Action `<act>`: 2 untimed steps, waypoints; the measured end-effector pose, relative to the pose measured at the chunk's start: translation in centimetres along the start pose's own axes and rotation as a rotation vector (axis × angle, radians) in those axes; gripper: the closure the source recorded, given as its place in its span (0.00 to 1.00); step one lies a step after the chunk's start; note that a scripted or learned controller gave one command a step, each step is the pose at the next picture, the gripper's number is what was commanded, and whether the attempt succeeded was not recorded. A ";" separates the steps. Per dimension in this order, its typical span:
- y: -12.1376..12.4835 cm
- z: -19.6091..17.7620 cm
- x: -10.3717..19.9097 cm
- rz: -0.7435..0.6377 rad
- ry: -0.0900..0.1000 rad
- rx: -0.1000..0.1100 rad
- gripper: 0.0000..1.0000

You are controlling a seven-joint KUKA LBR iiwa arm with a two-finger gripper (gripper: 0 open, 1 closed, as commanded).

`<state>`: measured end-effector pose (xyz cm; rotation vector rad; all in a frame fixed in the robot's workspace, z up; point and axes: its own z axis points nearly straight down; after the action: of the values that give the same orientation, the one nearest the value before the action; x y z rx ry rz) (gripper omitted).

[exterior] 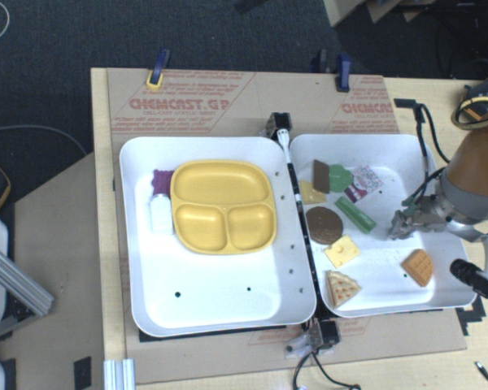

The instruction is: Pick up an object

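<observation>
Two shallow white bins sit side by side on the bench. The left bin (146,299) carries a yellow divided tray (223,204), with a purple item (161,180) and a white item (159,214) beside its left edge. The right bin (382,287) holds scattered toy foods: a brown round cookie (324,225), a green block (339,177), a green stick (355,215), a yellow cheese wedge (342,253), a pizza slice (342,287) and an orange biscuit (418,266). The gripper (401,224) hangs low over the right bin's right side, just above the biscuit; whether its fingers are parted or closed cannot be made out.
</observation>
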<state>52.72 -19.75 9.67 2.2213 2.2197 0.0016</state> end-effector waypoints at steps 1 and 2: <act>0.1 -4.5 -0.8 0.000 -0.003 -0.004 1.00; 0.1 -11.0 -0.8 -0.002 -0.004 -0.007 1.00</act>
<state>52.82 -20.52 20.63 2.2138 2.2159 0.0052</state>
